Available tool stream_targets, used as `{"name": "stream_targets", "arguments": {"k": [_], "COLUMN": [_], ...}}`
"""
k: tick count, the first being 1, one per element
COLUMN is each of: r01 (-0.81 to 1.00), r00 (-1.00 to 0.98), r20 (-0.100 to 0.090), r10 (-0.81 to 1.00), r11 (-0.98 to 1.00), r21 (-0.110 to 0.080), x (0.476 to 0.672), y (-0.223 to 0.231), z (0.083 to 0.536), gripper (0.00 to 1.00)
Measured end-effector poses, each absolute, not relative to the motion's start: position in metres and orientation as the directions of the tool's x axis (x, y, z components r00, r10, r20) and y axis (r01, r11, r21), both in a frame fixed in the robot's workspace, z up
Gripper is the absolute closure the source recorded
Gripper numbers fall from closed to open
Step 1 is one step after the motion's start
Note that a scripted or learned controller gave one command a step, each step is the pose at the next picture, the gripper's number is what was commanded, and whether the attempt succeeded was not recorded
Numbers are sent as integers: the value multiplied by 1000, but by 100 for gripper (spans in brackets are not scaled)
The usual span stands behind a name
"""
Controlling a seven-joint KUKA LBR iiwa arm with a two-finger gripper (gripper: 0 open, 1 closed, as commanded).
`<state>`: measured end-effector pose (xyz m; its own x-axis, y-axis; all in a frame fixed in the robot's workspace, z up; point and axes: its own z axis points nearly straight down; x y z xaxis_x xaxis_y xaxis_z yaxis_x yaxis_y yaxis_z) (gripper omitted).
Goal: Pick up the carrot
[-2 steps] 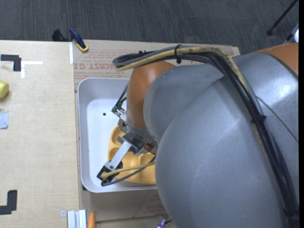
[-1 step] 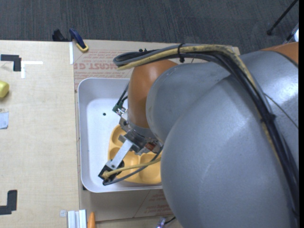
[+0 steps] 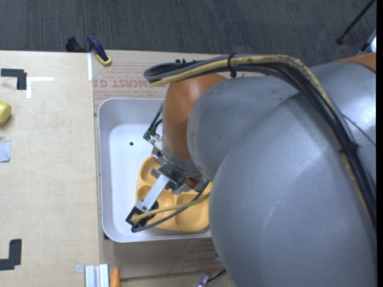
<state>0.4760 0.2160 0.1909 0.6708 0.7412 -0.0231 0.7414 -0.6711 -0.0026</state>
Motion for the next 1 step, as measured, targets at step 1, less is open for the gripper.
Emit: {"name": "stream_targets", "arguments": {"k": [1], "r01": [607], "r00": [795], "r20": [-8], "r10": [607], "r11": [-795], "r21": [0], "x": [477], "y": [204], "z": [176], "gripper": [100]}}
